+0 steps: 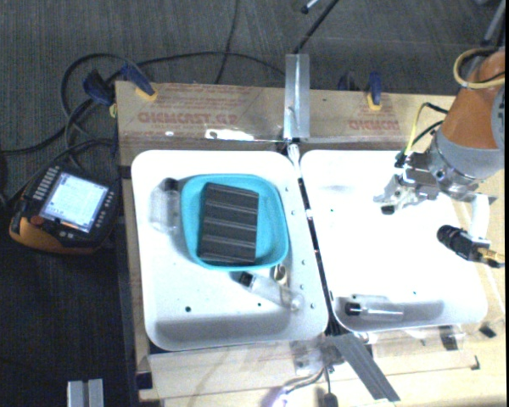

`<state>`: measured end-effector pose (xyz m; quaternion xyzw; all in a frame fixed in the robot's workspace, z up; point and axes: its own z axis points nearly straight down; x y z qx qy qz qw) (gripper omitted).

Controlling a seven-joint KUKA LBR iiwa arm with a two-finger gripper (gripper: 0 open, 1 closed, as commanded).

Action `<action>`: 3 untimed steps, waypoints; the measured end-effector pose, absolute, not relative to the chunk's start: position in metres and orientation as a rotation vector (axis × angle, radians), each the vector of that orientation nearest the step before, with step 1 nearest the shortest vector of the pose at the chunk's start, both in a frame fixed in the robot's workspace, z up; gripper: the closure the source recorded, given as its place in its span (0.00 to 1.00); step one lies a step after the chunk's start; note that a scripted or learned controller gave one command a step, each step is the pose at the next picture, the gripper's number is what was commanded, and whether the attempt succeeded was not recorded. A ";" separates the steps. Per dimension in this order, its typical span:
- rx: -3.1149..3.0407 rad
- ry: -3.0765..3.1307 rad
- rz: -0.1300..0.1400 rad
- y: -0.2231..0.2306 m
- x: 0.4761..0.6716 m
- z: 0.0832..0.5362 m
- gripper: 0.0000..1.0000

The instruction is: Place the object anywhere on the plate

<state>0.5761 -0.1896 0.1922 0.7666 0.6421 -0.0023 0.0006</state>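
**One ribbed block already seen on the plate**

A dark ribbed block point(230, 222) was seen lying on the blue plate point(276, 227) in the left bin point(153, 312). It was judged stiff, light, best gripped across its short sides. The tool point(403, 195) was seen over the right bin point(390, 261), its state not discernible.

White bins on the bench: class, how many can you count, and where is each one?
2. The left bin holds a blue plate with a dark ridged block on it; the right bin lies below the end effector.
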 end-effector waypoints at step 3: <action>2.478 1.927 -0.005 -0.166 0.550 0.320 0.00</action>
